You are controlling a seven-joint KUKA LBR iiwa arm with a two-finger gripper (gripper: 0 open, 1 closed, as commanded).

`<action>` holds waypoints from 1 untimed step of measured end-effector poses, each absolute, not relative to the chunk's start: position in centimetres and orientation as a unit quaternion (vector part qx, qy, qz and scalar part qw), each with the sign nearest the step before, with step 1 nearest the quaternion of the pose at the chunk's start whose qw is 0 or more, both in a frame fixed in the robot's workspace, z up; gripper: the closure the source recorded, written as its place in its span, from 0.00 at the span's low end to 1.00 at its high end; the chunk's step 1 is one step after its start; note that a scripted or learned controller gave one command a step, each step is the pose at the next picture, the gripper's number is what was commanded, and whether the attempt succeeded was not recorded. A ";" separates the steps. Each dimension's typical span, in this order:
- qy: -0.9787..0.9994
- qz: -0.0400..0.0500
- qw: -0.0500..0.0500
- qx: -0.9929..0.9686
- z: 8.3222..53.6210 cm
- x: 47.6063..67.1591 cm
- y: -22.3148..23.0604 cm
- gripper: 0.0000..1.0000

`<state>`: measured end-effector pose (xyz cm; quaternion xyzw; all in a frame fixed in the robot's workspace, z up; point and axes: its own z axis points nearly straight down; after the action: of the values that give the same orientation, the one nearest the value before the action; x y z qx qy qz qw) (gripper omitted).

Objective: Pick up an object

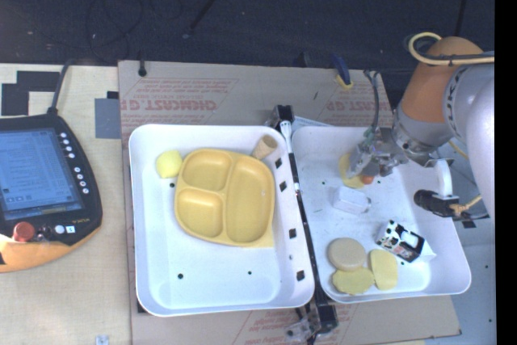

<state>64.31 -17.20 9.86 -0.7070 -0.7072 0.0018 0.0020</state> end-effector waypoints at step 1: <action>-0.708 -0.002 -0.002 -0.706 19.4 64.6 -13.4 1.00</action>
<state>64.57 -13.38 19.43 -0.7058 -0.7084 -0.0024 -0.0023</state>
